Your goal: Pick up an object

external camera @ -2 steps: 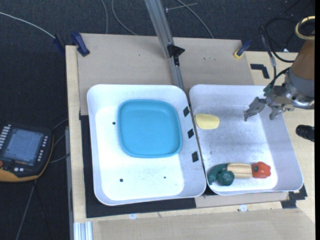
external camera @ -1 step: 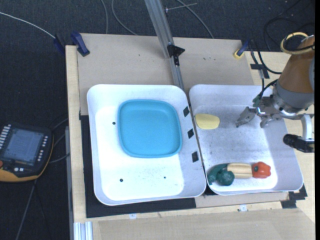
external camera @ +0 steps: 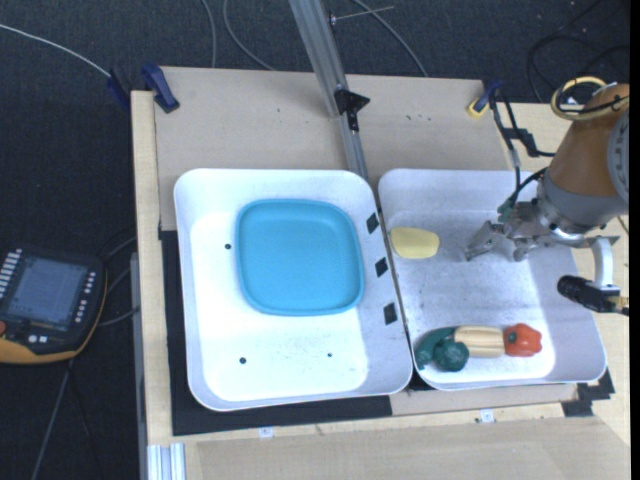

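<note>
pincer [external camera: 492, 244]: released, nothing held, low over right bin [external camera: 470, 298]
yellow piece [external camera: 414, 243]: just beside fingertips, likely target
toys [external camera: 480, 344]: nearer front rim, unreached

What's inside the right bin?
Right bin: yellow piece, green toy, tan block, red toy. Claw hangs above; floor beneath it is covered.

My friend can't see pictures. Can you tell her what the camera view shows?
A grey and orange robot arm reaches in from the right, its pincer over the right white bin, beside a yellow object. Along that bin's near edge lie a green object, a tan object and a red object. The left white bin holds a blue plate.
</note>
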Controlling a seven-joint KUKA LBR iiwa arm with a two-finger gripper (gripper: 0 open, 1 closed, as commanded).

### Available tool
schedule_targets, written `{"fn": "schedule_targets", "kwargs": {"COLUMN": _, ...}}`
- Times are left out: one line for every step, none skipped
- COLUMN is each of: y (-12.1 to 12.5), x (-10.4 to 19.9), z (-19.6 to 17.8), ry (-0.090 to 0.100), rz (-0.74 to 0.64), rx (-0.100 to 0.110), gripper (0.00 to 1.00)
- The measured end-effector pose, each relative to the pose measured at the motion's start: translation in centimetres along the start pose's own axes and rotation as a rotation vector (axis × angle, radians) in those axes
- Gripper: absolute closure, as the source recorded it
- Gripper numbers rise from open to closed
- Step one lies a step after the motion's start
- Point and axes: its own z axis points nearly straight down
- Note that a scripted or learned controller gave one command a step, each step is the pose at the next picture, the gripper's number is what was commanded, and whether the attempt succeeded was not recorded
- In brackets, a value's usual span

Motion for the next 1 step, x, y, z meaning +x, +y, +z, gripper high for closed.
{"fn": "schedule_targets", "kwargs": {"y": 0.10, "x": -0.02, "z": -1.21, "ry": -0.001, "rz": 0.000, "rx": -0.004, "gripper": 1.00}}
